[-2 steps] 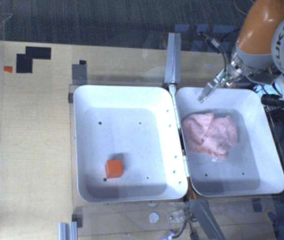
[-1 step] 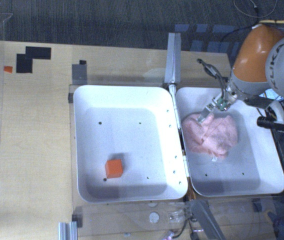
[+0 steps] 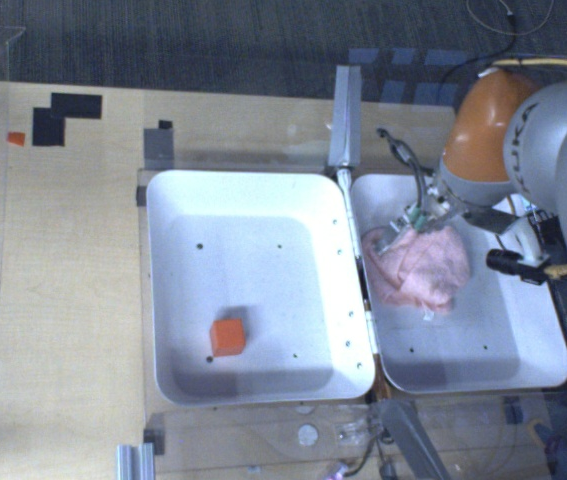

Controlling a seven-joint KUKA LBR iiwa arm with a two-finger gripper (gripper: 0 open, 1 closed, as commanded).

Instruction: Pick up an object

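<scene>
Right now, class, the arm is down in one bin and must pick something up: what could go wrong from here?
1. The pink cloth is soft and crumpled, so the gripper at its top edge may pinch just a fold that slips out.
2. The cloth lies near the right bin's left wall, so it could drag over the rim.
3. The orange block sits in the left bin, away from the arm.

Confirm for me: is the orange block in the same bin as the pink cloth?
No, the orange block sits in the left bin; the pink cloth lies in the right bin.
</scene>
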